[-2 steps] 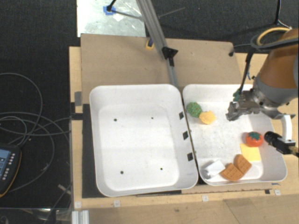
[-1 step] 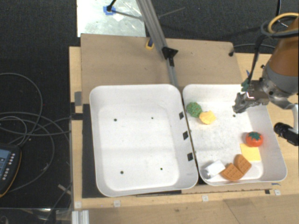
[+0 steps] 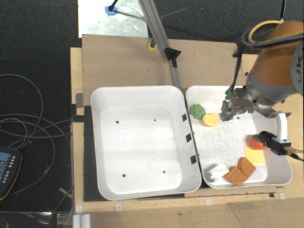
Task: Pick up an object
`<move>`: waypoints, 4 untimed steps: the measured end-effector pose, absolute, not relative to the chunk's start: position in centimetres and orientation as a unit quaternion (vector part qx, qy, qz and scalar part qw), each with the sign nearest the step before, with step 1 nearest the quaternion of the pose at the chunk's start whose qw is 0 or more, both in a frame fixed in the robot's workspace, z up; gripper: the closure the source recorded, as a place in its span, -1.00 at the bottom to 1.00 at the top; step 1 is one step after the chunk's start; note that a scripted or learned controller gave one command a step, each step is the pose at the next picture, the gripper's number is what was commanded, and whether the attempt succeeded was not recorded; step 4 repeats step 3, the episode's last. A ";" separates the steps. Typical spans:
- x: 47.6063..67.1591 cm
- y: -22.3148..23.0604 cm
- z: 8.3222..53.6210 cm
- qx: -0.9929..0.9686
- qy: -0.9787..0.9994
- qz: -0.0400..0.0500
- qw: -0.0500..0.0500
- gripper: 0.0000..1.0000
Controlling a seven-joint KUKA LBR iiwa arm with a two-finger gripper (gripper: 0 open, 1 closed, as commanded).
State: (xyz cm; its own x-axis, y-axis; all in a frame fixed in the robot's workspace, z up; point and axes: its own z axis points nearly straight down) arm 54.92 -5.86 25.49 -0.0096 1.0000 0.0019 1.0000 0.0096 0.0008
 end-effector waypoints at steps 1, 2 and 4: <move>54.6 -1.0 24.0 -0.703 -0.711 -0.001 0.001 1.00; 54.7 4.4 24.3 -0.703 -0.711 -0.001 0.000 1.00; 54.4 9.4 23.2 -0.704 -0.711 -0.001 0.001 1.00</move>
